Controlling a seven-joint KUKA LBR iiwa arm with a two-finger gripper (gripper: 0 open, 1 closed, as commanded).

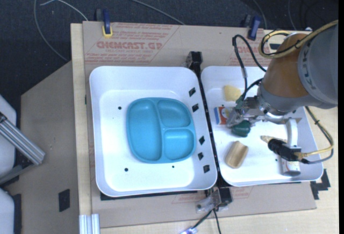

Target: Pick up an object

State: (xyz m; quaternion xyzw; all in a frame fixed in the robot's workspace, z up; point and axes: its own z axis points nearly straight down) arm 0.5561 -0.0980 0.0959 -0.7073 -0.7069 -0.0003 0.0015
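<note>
Dark carpet with loose grey cables surrounds a wooden bench [80,136], and two shallow white bins sit side by side on a brown board on top of it. On the left, the left bin [107,174] holds a blue divided plate [160,129], lying flat near its middle, well away from the gripper. Across the black divider, the right bin [252,178] has the arm [303,69] reaching into it, grey with an orange band above the wrist.

At the end of the arm, the gripper [239,119] is down among the things in the right bin. Whether its jaws are open or closed cannot be told, because the wrist and cabling hide them from above. A dark green lump [241,129] lies right at the jaws, just below them, but nothing shows it being gripped. Beside the jaws toward the divider is a small red and white packet [221,115]. A pale yellow piece [232,92] lies above the jaws, near the far wall. A tan block [236,154] rests below the jaws, near the green lump but apart from it.
</note>
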